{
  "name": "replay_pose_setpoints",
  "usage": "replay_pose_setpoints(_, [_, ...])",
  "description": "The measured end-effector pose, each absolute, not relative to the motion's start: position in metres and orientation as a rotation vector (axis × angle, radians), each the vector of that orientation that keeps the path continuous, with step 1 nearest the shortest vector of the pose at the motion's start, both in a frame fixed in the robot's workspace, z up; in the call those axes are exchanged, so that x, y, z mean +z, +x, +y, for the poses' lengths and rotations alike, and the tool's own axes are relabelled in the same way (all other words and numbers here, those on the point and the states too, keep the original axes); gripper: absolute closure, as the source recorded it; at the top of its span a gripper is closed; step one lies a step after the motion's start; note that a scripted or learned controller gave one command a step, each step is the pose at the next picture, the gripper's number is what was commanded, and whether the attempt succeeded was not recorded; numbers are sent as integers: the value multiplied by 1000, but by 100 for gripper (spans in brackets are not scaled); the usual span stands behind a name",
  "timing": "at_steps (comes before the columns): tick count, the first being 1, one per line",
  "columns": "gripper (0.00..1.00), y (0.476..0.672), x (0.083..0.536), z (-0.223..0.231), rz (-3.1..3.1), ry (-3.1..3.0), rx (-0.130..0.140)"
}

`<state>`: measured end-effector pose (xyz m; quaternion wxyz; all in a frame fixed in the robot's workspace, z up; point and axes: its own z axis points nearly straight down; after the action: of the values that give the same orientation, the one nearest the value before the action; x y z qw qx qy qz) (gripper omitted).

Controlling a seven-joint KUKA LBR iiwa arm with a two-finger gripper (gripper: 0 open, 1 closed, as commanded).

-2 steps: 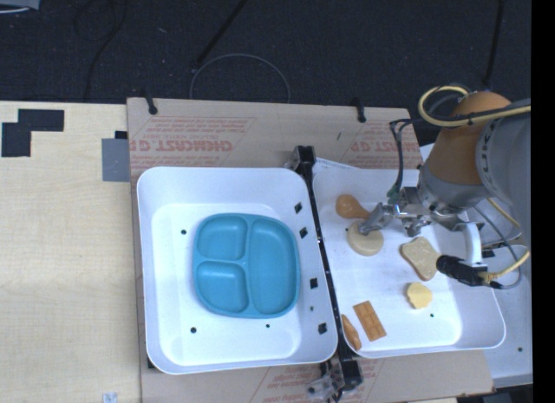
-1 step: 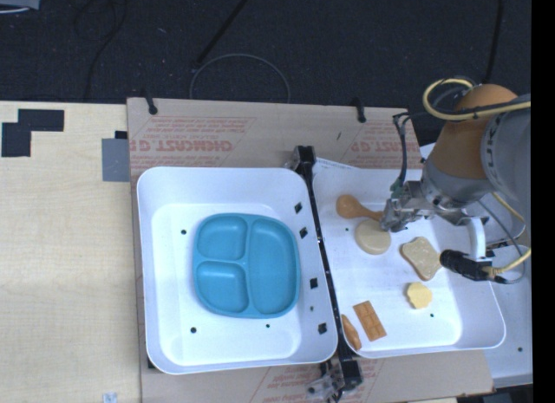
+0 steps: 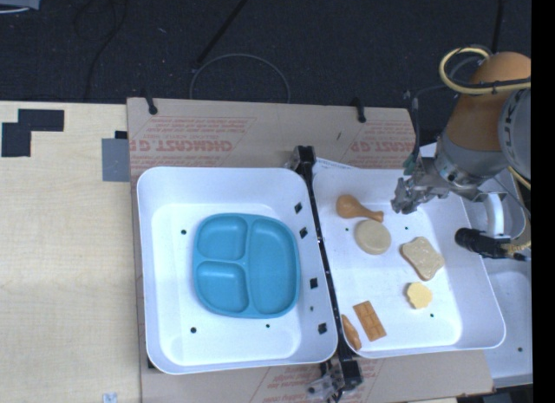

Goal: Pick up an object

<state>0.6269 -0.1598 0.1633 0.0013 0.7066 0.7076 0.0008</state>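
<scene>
One hand point(image 3: 406, 199) on the grey arm hangs over the upper part of the right bin point(image 3: 481, 306), just right of a tan drumstick-shaped piece point(image 3: 356, 208); whether it is open or closed cannot be told from this angle, and nothing shows between its tips. Five small toy-food pieces lie in that bin: the drumstick nearest the hand, a pale round disc point(image 3: 373, 237) just below it, a bread-slice shape point(image 3: 422, 257) to the right, a small yellow chunk point(image 3: 419, 295) lower down, and an orange wafer point(image 3: 368, 320) near the bin's bottom edge. All look light, rigid and smooth, likely slippery plastic. The drumstick's narrow handle probably offers the surest pinch; the flat disc would be harder to take hold of. Left bin point(image 3: 165, 341) holds a blue divided plate point(image 3: 244, 265). Cardboard point(image 3: 225, 133) under the bins, on the desk, carries red printing, seen upside down and too blurred to read with confidence.
</scene>
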Motion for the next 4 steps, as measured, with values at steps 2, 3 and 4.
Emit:
replay_pose_setpoints(2, [100,626,266,-162,2223,2219,1])
replay_pose_setpoints(3, [100,620,252,-108,2230,2220,-3])
replay_pose_setpoints(4, [100,609,239,-52,2228,2222,-4])
